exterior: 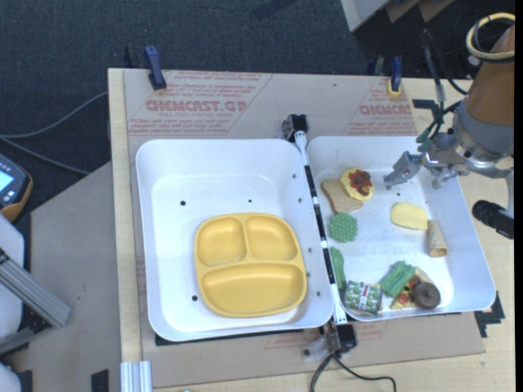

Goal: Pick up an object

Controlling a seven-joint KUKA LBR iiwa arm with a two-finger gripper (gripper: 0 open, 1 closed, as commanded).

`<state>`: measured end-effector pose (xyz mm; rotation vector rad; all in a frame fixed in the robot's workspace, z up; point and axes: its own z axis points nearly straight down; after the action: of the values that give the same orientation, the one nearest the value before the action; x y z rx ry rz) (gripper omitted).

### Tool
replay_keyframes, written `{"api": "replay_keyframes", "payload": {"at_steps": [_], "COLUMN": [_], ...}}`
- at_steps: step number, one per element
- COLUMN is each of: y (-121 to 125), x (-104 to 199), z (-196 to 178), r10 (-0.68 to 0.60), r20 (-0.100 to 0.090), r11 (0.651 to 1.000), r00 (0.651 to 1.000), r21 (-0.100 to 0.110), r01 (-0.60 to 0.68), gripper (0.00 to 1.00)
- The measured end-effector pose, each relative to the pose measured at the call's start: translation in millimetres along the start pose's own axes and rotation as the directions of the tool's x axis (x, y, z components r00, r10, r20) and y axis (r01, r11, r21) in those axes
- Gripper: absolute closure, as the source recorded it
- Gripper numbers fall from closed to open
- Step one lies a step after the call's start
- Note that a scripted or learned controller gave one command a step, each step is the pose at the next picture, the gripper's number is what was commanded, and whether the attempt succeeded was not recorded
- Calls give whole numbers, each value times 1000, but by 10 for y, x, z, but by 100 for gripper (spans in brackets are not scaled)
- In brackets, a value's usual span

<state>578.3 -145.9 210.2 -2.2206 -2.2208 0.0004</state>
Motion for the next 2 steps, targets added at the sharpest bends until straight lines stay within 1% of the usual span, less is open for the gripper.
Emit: {"api": "replay_keyframes", "payload": {"at_steps": [1,2], "y": [505,882], "x": [329,165], "z": [1091,1259], "r10": [-5,-2], "r20": [-3,2], "r11": [1000,1000], "r00": [1000,1000], "r21": [6,-6], "r01": [5,2], "gripper": [0,0]}}
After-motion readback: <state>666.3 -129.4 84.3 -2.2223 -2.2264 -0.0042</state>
